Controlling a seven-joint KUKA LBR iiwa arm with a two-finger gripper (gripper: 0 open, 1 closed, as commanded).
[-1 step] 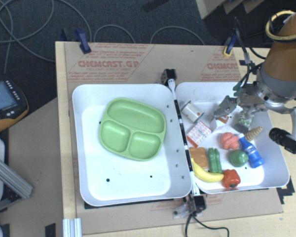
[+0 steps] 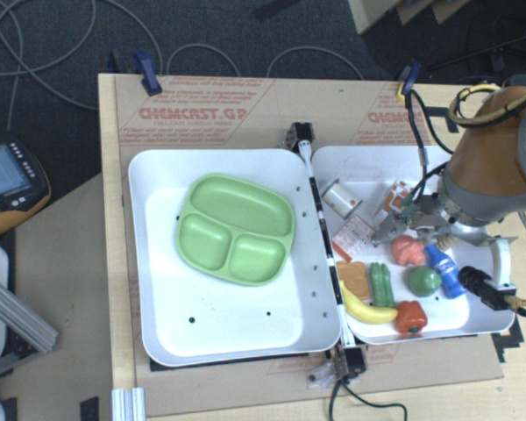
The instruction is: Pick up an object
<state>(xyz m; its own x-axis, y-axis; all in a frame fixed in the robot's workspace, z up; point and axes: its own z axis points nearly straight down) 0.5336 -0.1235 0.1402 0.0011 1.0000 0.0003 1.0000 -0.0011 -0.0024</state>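
Descent over the crowded right bin (image 2: 368, 160), nothing seen grasped.
Your gripper (image 2: 409, 223) sits right of frame centre, just above the pink toy (image 2: 409, 251); jaw opening cannot be told (wrist hides it). Centre on that piece, clear of the green ball (image 2: 423, 280) and blue bottle (image 2: 444, 271) beside it.

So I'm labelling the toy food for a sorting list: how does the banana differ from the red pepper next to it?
The banana is yellow, while the red pepper is red with a dark stem end. The banana is long and curved, lying flat; the red pepper is short and chunky. The banana sits nearer the divider between the bins, the red pepper further right by the right bin's front wall. Both lie in the right bin, touching end to end.
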